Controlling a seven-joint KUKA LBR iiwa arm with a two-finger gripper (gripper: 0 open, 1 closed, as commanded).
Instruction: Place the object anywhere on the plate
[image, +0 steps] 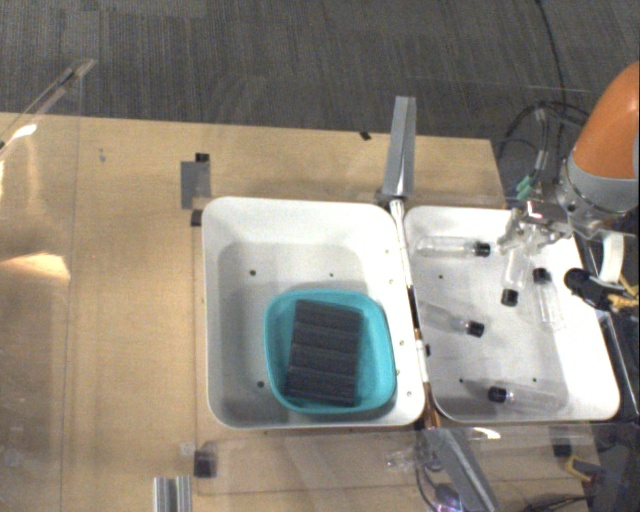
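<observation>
Teal plate in the left bin carries a dark ridged block, long axis running near-to-far. Gripper hovers over the right bin; its state can't be told.

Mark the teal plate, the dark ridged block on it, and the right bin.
teal plate (378, 345): camera view, right rim.
dark ridged block (325, 352): camera view, centre of top face.
right bin (590, 405): camera view, lower right rim.

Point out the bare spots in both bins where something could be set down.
Left bin: bare floor behind the teal plate and along its left wall; a dark ridged block covers most of the plate. Right bin: clear vials lie scattered, crowded near the gripper; a small gap sits mid-floor.
</observation>
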